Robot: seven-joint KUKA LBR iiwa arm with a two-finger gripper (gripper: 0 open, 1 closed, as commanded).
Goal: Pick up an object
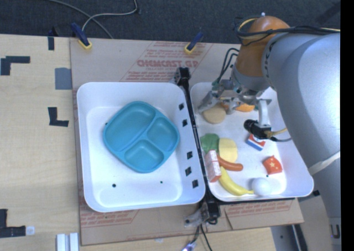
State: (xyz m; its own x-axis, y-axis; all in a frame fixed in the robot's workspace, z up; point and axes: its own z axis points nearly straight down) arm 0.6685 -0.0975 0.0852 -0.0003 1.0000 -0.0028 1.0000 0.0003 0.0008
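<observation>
- The grey arm with the orange band (264,27) reaches in from the right and bends down over the far part of the right white bin (298,181).
- Its wrist points down and toward the left. The hand (219,100) is low in the far left corner of this bin, close to the wall that the two bins share.
- I cannot tell if the hand is open or closed, and I see nothing held in it.
- The beige round piece (214,115) lies just beside the hand, on its near side. A small orange piece (244,108) lies just to the right, partly under the wrist.
- Nearer to the front of the right bin, many things are close together by the left wall: a green piece (208,141), a pale yellow block (228,148), a red sausage (231,165), a pink packet (213,165) and a yellow banana (232,185).
- A white ball (261,186) touches the end of the banana. A red strawberry-like piece (272,165) and a small red, white and blue block (255,144) lie more apart, on the right side.
- The open floor of the right bin is small, mostly in the middle between these groups.
- The left white bin (91,150) holds a blue divided plate (141,136), with free white floor around it, most of it at the front.
- Both bins stand on brown cardboard (110,62) on the wooden table (30,156).
</observation>
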